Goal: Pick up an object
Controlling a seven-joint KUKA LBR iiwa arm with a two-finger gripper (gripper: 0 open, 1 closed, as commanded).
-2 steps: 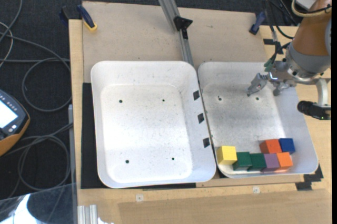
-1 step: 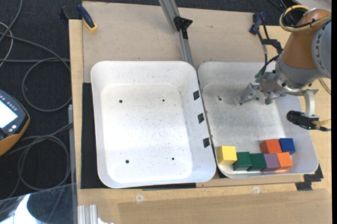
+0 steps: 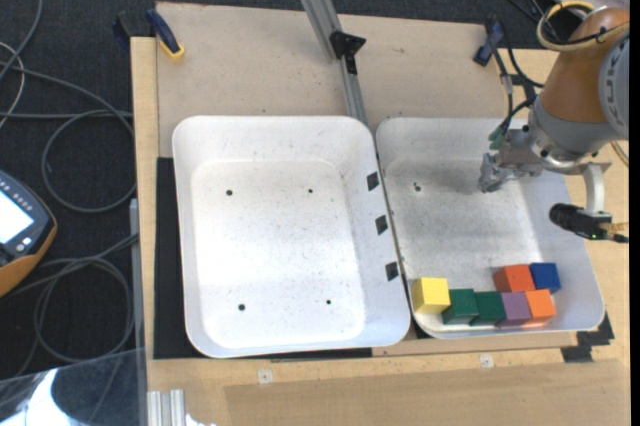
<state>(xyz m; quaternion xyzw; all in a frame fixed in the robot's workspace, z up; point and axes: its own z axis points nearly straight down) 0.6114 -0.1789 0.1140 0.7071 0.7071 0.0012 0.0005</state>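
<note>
The arm [image 3: 585, 84] reaches in from the right, its orange band above the wrist, and the pincer [image 3: 493, 176] hangs over the upper part of the right bin [image 3: 450, 214], near its far rim; whether it is apart or together I cannot tell, as it shows only as a small grey blur, and nothing can be seen clamped in it. The blocks lie well apart from it, bunched along the near edge of that bin: a yellow block [image 3: 432, 292] at the left, just beside it a green block [image 3: 461, 305] and a darker green block [image 3: 490, 307], then a purple block [image 3: 516, 307] and an orange block [image 3: 540, 304], with a red block [image 3: 516, 277] and a blue block [image 3: 545, 275] touching them just behind. The left bin [image 3: 190, 214] sits side by side with the right one on the worktop [image 3: 260, 64], its floor speckled and marked with four dark dots. A metal pole [image 3: 320, 4] slants down to the gap between the bins. Blue clamps [image 3: 165, 34] grip the worktop's far corners. At the far left edge a handheld device [image 3: 15, 229] with an orange rim lies on the dark floor among cables [image 3: 70, 114]; its screen is lit, but any writing is too small to read. No brand or label is legible anywhere.
</note>
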